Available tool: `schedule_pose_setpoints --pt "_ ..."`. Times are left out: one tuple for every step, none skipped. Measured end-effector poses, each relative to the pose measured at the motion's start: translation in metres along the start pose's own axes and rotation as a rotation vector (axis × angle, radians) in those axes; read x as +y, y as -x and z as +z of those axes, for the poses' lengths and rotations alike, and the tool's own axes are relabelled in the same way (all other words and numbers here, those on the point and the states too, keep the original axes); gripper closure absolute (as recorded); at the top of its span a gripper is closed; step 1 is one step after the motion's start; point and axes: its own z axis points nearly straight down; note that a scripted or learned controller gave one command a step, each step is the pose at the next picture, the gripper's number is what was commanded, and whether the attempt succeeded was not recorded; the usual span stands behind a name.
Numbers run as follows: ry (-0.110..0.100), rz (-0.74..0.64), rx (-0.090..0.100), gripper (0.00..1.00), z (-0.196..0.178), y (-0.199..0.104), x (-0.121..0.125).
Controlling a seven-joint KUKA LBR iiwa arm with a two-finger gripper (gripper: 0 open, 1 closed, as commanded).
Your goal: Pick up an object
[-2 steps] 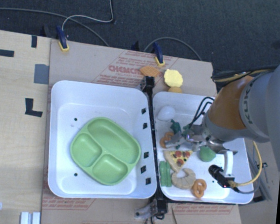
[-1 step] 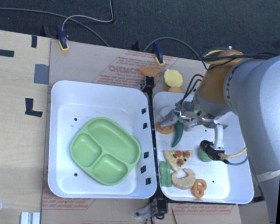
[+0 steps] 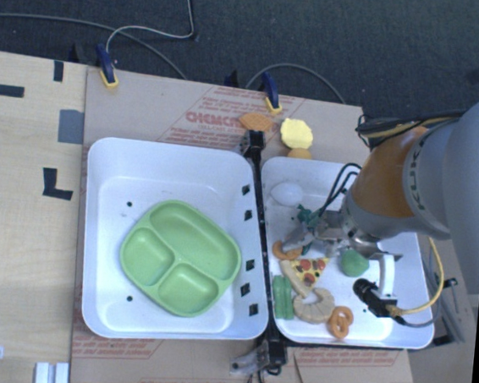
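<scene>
The right bin holds several small toy foods: a pizza slice, a tan ring piece, a pretzel, a green pod, a green round piece, an orange-brown piece and a clear cup. My gripper is low in this bin, its metal fingers right above the orange-brown piece and the pizza slice. The grey arm with its orange band comes in from the right and covers the bin's far right part.
The left bin holds a green divided plate. A yellow toy and an orange piece lie on the cardboard behind the bins. A black divider clamp sits between the bins. Cables run along the back.
</scene>
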Motion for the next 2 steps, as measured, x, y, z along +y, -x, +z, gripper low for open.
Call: schedule_pose_setpoints --pt "0.001 0.0 -0.004 0.0 0.0 -0.01 0.04" --pt "-0.01 -0.004 0.003 0.0 0.002 0.014 0.08"
